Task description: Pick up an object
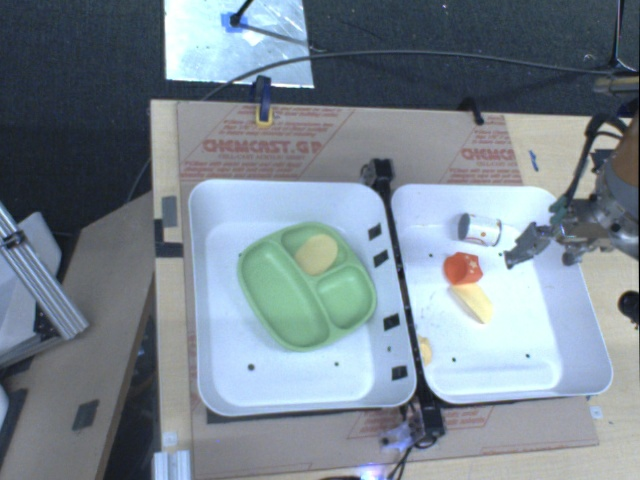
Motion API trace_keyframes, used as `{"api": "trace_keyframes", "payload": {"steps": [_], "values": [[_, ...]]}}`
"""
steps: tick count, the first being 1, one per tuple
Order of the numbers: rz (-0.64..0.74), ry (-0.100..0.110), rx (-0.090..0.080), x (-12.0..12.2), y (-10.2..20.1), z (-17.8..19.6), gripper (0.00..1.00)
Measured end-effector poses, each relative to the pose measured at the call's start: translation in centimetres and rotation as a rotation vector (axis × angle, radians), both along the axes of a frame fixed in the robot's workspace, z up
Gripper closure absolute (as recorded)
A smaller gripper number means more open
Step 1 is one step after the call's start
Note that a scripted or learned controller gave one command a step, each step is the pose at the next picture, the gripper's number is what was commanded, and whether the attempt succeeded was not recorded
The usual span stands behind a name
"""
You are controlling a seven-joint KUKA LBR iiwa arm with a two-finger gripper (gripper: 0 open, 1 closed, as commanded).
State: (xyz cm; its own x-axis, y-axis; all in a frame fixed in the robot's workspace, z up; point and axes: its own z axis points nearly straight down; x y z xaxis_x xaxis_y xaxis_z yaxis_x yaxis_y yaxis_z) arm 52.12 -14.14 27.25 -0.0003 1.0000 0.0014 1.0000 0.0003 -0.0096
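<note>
Now, from my remote seat, starting at the left, I see the desk (330, 133) covered with brown printed board, and on it two shallow white bins side by side. My left bin (215, 268) holds a green divided plate (305, 288), lying flat near the bin's middle. One of the plate's smaller compartments, the upper one, carries a pale yellow rounded object (318, 254); the other compartments show bare green.

Between the bins runs a dark divider with black clips.

Moving on, the right bin (560, 368) holds the loose things. Near its upper part lies a small white cylinder (481, 230) on its side, with a dark end facing left and a red mark on its wall. Just below it sits a red object (463, 268), and touching or almost touching that, lower and to the right, lies a yellow wedge (475, 303). A small yellowish bit (426, 350) rests against the bin's left wall near the bottom.

At the far right my arm (615, 183) reaches in over the right bin's edge. My hand (527, 246) hangs to the right of the cylinder and the red object, apart from both. I cannot tell how wide it is parted, and I see nothing caught in it.
</note>
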Motion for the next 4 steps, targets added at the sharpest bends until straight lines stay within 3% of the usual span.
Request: {"api": "trace_keyframes", "payload": {"steps": [1, 3, 4], "values": [[0.003, -0.011, -0.002, 0.2, 0.1, 0.6, 0.0], [0.002, -0.012, -0.002, 0.5, -0.6, -7.5, 0.0], [0.001, -0.012, -0.001, 0.5, -0.6, -13.4, 0.0]]}}
